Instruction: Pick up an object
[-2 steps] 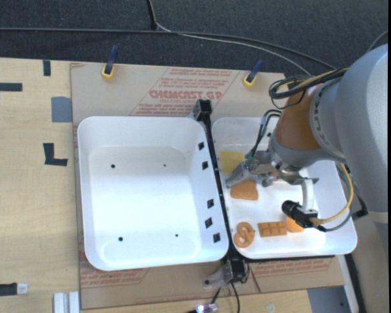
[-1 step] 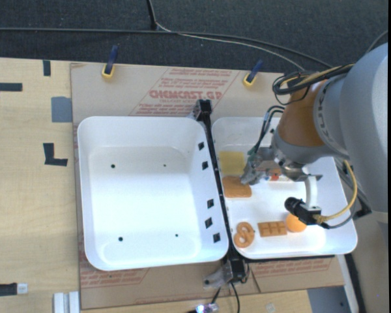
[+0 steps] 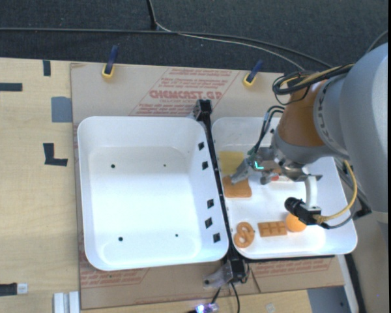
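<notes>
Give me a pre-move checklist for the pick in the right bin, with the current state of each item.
1. Gripper over the right bin: ok.
2. Pickable things there: ok; toast-like slice, pretzel, waffle-like bar, orange piece.
3. Gripper near a target: ok; it hangs at the slice's upper edge.
4. Something held in the jaws: cannot tell.
5. Room from the divider between the bins: not ok; gripper and slice sit close beside it.
</notes>
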Controlling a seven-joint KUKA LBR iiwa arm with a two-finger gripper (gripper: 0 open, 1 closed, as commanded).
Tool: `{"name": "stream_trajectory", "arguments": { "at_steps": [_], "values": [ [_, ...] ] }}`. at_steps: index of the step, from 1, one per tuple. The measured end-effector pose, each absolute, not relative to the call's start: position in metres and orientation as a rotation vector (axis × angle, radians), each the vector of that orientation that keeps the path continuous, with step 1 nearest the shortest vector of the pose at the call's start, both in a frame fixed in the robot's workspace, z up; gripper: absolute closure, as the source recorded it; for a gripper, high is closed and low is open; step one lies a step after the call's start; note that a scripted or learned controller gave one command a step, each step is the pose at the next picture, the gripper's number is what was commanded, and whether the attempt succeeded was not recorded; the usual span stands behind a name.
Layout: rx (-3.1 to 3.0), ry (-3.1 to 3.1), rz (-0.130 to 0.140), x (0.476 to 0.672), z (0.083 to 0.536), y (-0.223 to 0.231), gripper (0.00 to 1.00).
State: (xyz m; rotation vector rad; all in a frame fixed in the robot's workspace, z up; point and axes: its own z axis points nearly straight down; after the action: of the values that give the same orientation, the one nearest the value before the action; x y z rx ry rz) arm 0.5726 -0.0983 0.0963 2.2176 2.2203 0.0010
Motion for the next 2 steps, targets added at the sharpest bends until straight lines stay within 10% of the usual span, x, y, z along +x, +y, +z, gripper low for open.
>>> {"name": "stream_trajectory", "arguments": {
  "at_steps": [1, 2],
  "values": [
    [2.220, 2.223, -0.001, 0.595, 0.084, -0.094, 0.00],
    [2.218, 2.223, 0.000, 0.595, 0.095, -0.094, 1.00]
  ]
}}
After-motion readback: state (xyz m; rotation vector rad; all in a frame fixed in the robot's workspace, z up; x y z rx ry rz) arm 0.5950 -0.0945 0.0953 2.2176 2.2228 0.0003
